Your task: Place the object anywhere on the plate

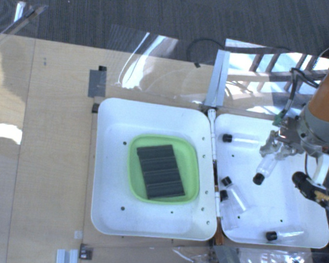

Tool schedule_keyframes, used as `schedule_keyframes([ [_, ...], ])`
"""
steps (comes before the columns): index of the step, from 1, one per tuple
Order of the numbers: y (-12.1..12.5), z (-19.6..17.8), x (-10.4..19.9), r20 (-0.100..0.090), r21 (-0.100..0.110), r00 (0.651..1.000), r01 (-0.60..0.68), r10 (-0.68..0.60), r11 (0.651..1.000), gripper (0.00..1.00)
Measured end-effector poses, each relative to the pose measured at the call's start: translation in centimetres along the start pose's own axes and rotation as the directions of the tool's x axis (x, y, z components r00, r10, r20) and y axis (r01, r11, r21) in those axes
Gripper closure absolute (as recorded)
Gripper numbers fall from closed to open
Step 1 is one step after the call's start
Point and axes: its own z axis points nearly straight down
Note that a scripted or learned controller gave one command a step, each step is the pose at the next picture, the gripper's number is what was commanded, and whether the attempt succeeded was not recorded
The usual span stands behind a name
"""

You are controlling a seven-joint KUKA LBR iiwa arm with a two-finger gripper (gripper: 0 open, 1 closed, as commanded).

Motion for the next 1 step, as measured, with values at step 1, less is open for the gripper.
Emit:
schedule_keyframes([
  [1,-4.07,4.96,3.24,-0.001,0.004,0.995,0.097,-0.097,0.995,1.00],
])
